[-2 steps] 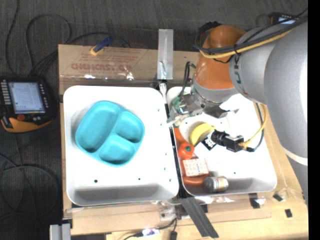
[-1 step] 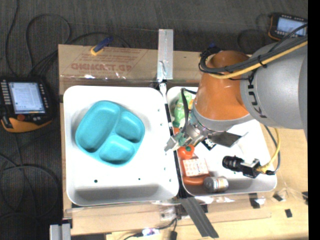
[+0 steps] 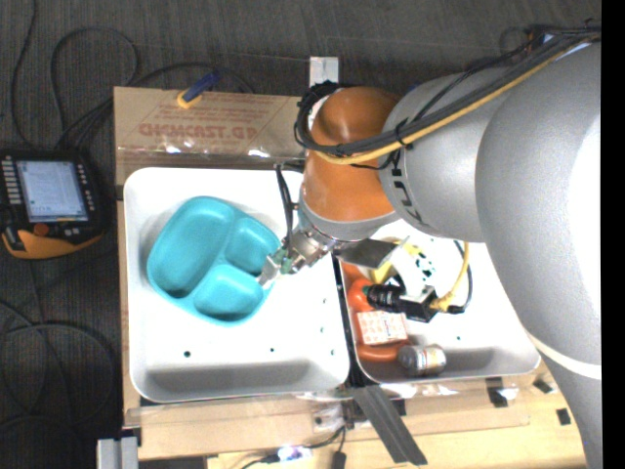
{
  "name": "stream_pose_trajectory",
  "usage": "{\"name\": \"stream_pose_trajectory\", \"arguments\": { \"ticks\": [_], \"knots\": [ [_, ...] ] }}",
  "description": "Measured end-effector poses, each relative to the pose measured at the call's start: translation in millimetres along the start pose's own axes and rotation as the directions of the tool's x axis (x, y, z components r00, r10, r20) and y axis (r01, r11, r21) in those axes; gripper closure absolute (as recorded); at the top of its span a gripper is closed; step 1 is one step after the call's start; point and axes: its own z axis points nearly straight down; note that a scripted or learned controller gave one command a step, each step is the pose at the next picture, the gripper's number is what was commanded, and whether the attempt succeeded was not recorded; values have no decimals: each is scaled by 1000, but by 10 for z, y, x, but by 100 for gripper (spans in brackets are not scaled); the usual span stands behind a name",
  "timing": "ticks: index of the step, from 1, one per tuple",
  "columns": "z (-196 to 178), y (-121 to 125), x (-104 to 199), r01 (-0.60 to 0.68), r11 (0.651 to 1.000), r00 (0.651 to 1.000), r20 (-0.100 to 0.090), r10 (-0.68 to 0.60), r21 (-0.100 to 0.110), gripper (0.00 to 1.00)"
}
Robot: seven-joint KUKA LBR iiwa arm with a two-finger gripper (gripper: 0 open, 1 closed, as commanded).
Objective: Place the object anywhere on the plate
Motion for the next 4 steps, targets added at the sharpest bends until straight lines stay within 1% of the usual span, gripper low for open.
{"name": "stream_pose_trajectory", "arguments": {
  "ticks": [1, 2, 3, 4],
  "knots": [
    [511, 9, 682, 22, 1000, 1000, 2, -22, -6, 100],
    [804, -198, 532, -68, 997, 998, 3, 68, -26, 100],
    [772, -187, 507, -71, 997, 997, 6, 71, -32, 0],
    [-1256, -383, -282, -136, 991, 991, 5, 136, 0, 0]
  ]
}}
